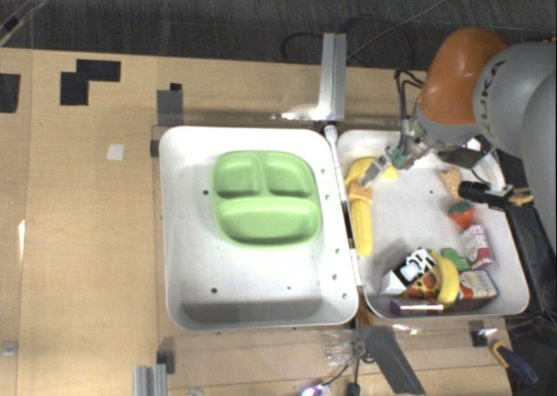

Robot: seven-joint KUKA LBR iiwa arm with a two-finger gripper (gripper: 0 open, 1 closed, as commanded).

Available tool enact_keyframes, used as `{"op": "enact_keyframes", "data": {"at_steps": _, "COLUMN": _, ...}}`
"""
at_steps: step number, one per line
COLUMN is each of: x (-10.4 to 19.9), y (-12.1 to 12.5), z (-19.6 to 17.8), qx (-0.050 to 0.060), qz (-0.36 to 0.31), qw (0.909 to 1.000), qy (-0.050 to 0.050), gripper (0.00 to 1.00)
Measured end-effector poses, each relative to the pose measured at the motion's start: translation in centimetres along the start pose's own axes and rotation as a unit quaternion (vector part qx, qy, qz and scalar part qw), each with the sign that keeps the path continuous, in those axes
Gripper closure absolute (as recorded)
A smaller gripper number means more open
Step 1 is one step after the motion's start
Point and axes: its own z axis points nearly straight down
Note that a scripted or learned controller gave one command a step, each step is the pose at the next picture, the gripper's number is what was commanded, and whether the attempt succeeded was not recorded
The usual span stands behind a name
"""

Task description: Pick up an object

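Front pile (439,279): toys heaped, right bin's near corner.
Left bin (187,298): green tray (264,197).
Corn (359,216): right bin, left wall.
My gripper (376,171): tips at corn's top; jaw state can't tell.
Progress: nothing lifted; grasp + raise left.

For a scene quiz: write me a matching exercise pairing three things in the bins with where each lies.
Things:
1. green three-compartment plastic plate
2. yellow corn cob
3. small yellow banana

Places:
A. near end of the right bin, among the clutter
B. middle of the left bin
C. along the right bin's left wall

Pairs: 1-B, 2-C, 3-A
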Motion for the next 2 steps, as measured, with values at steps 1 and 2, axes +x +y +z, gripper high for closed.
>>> {"op": "enact_keyframes", "data": {"at_steps": 1, "x": -1.5, "y": 0.3, "z": 0.2, "qx": 0.009, "qz": 0.043, "qw": 0.9989, "qy": 0.017, "gripper": 0.00}}
{"op": "enact_keyframes", "data": {"at_steps": 2, "x": -2.1, "y": 0.4, "z": -1.1, "qx": 0.004, "qz": 0.043, "qw": 0.9990, "qy": 0.007, "gripper": 1.00}}
